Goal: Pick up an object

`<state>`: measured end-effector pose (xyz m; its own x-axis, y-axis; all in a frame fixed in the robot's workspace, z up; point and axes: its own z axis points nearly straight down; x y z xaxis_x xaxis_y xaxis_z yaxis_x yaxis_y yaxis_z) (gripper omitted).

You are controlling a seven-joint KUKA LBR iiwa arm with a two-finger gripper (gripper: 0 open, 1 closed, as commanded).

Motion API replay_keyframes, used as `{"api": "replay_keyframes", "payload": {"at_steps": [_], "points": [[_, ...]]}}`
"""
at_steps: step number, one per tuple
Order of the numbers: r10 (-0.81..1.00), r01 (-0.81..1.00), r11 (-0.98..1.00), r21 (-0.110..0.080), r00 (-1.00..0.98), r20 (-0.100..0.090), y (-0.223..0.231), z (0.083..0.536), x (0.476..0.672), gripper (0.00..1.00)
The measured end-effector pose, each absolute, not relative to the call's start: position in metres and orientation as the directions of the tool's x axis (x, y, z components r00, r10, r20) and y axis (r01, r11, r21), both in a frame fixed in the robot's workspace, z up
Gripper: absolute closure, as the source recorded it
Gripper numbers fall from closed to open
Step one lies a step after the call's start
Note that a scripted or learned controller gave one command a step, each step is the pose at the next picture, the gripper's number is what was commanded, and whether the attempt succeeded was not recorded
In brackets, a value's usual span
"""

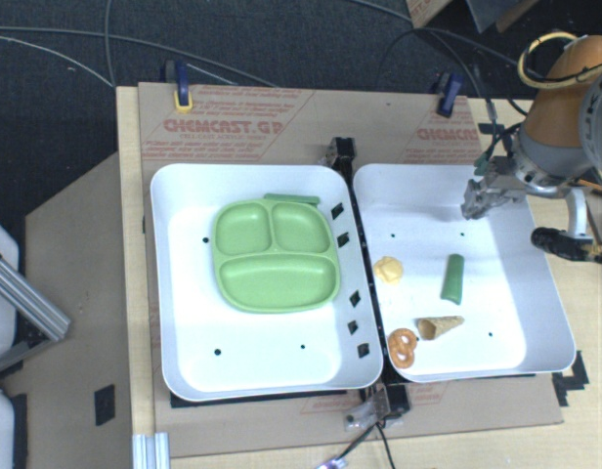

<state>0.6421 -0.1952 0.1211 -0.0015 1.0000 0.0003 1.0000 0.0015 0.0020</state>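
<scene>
Green cucumber piece (452,278) lay in your right bin (536,330) near a yellow chunk (387,270), cone (439,327) and pretzel (403,346), while your gripper (477,201) hovered at the far edge, its grip impossible to tell.

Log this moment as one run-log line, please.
phase: approach | gripper: above right bin far side, nothing held | in right bin: green stick, pretzel, cone, yellow piece | left bin: green plate

Two shallow white plastic bins: left (184,291), right (536,311). One green divided plastic plate (276,257). Four small toy foods: one green cucumber stick (452,278), one yellow chunk (387,270), one tan cone (439,327), one orange pretzel (403,346). Two blue clamps: one (183,83), another (448,92).
</scene>
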Motion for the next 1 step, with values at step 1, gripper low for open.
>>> {"api": "replay_keyframes", "payload": {"at_steps": [1], "points": [[1.000, 1.000, -0.001, 0.008, 0.001, -0.003, -0.1988, 0.1840, 0.6375, 1.00]]}}
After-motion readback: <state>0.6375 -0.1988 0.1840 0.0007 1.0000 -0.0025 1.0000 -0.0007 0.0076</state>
